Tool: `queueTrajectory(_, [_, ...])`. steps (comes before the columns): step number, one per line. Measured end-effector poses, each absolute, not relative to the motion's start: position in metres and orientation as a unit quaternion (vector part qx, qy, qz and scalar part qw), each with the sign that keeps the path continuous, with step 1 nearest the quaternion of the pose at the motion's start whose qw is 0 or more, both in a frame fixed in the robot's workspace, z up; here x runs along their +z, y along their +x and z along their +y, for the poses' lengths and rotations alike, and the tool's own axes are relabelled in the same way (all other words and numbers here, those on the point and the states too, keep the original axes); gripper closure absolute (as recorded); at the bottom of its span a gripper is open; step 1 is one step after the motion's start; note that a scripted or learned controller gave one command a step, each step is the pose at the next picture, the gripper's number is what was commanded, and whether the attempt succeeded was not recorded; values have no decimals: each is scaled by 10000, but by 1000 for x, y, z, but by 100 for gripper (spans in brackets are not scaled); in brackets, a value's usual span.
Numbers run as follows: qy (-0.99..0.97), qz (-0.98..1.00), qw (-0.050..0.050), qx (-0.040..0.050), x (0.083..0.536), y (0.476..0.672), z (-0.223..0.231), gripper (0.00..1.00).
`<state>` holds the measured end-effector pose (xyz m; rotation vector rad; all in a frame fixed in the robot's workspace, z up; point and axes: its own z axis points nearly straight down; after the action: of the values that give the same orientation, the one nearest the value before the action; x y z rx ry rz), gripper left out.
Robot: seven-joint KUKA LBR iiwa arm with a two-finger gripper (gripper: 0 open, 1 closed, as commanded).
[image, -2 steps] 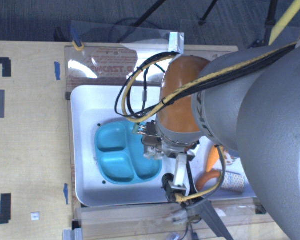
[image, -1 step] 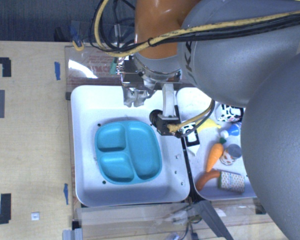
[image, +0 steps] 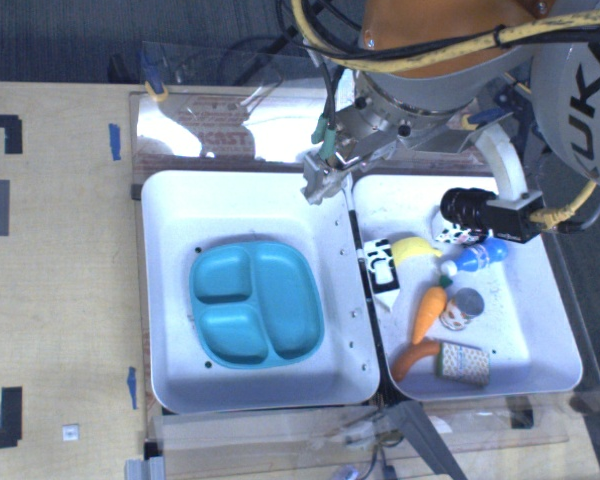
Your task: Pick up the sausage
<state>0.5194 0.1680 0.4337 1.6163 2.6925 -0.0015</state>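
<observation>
The gripper (image: 325, 180) hangs over the far end of the ridge where the two bins meet, its grey metal fingers pointing down at the rims. Nothing sits between the fingers, but whether they stand apart or together I cannot tell — they merge into one pale metallic mass. Above it the arm (image: 450, 28) fills the upper right: a broad orange band, a grey rounded housing, and yellow and black cables looping around the wrist.

The sausage (image: 412, 357) lies well below and to the right of the gripper, near the front of the right bin (image: 550, 358) — a short, curved, smooth orange-brown piece, one end close to the bin's inner wall. Touching or just beside its other end is a squat cylinder (image: 464, 364) with a speckled paper-like wrap. Just above the sausage stands a tapered orange carrot (image: 431, 312) with a green tip, glossy like plastic. Closer to the gripper are a yellow banana-shaped piece (image: 418, 249), a black-and-white card (image: 381, 265), and a small blue bottle (image: 475, 258).

Below and to the left of the gripper, the left bin (image: 170, 208) holds a turquoise tray (image: 255, 303) with rounded corners, moulded into three shallow compartments, smooth and matte.
</observation>
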Motion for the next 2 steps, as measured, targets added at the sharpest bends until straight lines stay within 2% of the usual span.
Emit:
queueTrajectory(1, [4935, 8698, -7, -18, 364, 507, 197, 100])
queueTrajectory(2, [4933, 8699, -8, -17, 364, 507, 197, 0])
